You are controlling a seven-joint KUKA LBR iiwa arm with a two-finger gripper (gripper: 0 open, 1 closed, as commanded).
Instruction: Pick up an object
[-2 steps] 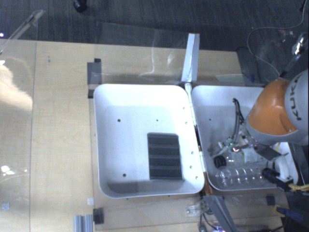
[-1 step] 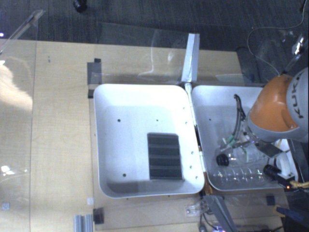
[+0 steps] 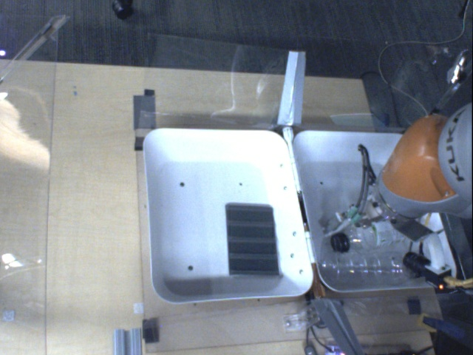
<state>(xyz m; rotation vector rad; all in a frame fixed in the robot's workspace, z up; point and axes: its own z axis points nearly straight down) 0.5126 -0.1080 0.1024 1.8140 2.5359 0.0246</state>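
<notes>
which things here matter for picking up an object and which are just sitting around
Job: end effector low in the right bin; clear plastic item lying under it; dark ridged block in the left bin.

Lying about: metal divider post; wooden bench.

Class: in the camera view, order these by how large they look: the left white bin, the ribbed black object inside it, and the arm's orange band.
1. left white bin
2. orange band, nearer the camera, so flattered
3. ribbed black object
</notes>
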